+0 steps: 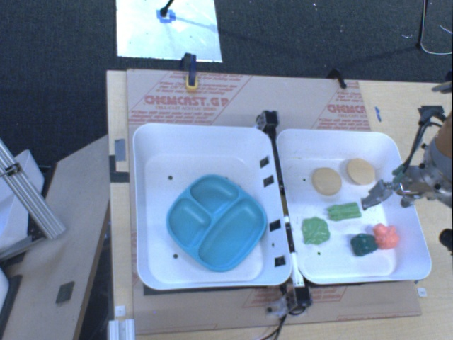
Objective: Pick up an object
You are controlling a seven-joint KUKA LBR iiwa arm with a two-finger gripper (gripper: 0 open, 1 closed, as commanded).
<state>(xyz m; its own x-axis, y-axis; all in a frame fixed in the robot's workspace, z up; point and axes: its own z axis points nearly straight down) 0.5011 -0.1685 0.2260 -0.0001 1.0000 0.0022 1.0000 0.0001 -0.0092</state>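
Observation:
The right bin point(407, 151) holds several small toy foods. Two tan round discs point(327, 181) point(360, 171) lie side by side toward the back. A green oblong piece point(344, 211) lies in the middle, with a light green leafy piece point(316, 230) in front of it to the left. A dark teal lump point(363, 244) touches a pink-orange lump point(386, 236) at the front right. My gripper point(386, 195) hangs over the right bin, just right of the green oblong piece and above the pink-orange lump. I see nothing held in it.
The left bin point(152, 147) holds a blue divided plate point(216, 222). A black-clipped seam point(276, 197) joins the two bins. The bench's cardboard sheet point(212, 98) runs behind them, with a yellow clamp point(191, 76) at the back.

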